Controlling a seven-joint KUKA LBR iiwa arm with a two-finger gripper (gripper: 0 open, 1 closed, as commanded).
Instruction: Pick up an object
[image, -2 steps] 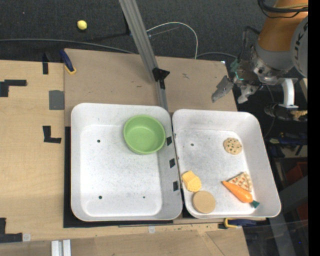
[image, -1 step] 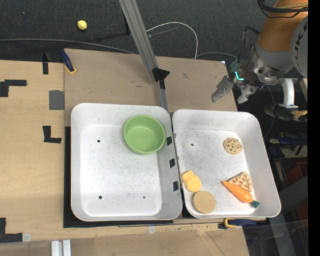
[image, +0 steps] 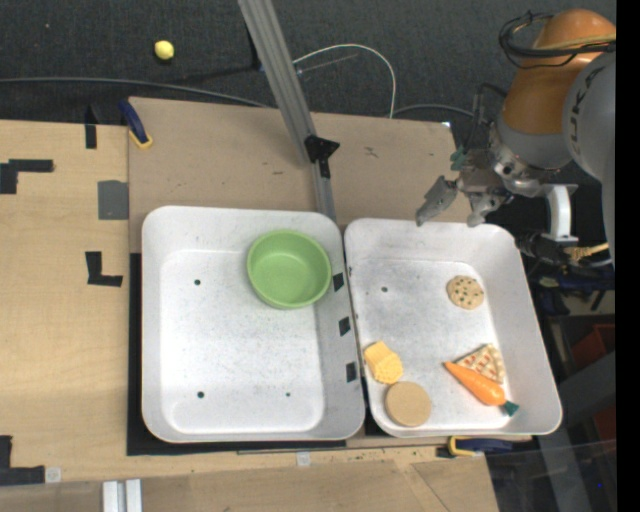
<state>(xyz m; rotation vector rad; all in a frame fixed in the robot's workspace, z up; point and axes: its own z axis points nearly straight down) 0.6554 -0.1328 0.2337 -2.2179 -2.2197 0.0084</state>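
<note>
Gripper (image: 458, 207) (fingers apart, holding nothing) above right bin's far rim, cookie (image: 465, 291) nearer camera

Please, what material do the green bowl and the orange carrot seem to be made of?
Green bowl: probably plastic, matte, one even colour with a soft sheen on the rim. Carrot: likely toy plastic or rubber, judging by its flat, uniform orange and teal tip; uncertain.

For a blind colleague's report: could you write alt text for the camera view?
The gripper, fingers open, hovers over the right bin's far edge; that bin holds a cookie, carrot and other toy foods. A green bowl sits in the left bin.
</note>
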